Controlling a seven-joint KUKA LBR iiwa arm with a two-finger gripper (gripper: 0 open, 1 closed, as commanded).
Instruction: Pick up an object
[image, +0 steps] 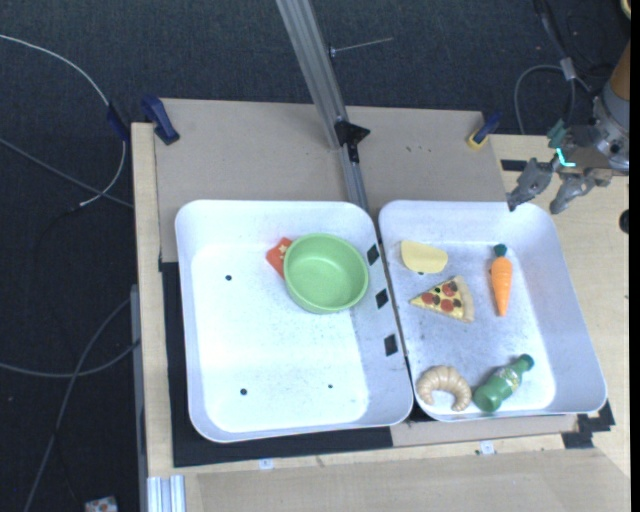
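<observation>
Two bins (200, 300), no readable labels, carrot (500, 283)

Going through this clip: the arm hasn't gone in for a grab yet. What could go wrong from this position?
The tool hangs open beyond the right bin's far corner, over no object, so a straight descent would likely hit the rim or bare bench. The carrot is nearest but narrow; it may roll out of a pinch. The croissant and green bottle lie close together by the near wall, so fingers might nudge one while closing on the other.
</observation>
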